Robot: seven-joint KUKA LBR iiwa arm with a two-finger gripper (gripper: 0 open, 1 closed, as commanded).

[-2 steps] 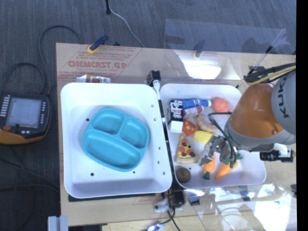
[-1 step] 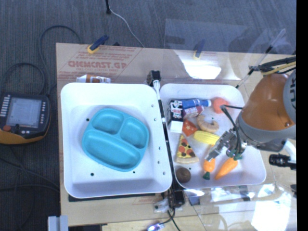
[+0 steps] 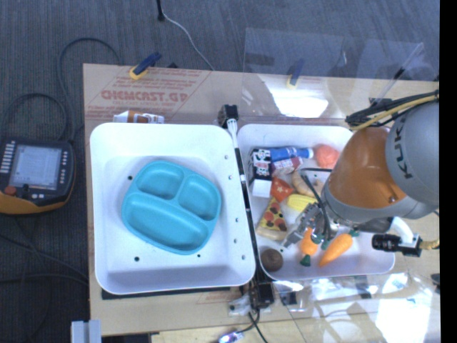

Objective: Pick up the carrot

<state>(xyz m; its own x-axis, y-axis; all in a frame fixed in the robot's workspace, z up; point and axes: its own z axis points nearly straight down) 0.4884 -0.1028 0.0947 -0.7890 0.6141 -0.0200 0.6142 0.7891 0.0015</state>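
The carrot (image 3: 337, 249) lies tilted near the front wall of the right bin (image 3: 371, 266), with a second, smaller carrot (image 3: 308, 246) just to its left. The gripper (image 3: 312, 229) hovers over that smaller one; can't tell if the fingers are apart. Honestly, it could snag the pizza slice (image 3: 273, 219) nearby, or pinch both carrots and drop them.

The arm (image 3: 389, 170) runs off the right edge of the frame and covers the right part of the right bin (image 3: 371, 266), so whatever lies beneath it is hidden. The gripper (image 3: 316, 224), lower right of centre, is too small and cluttered to read. At the left edge a pendant (image 3: 32, 174) is cut off. Small toys bunch together at mid-right, their shapes hard to tell.
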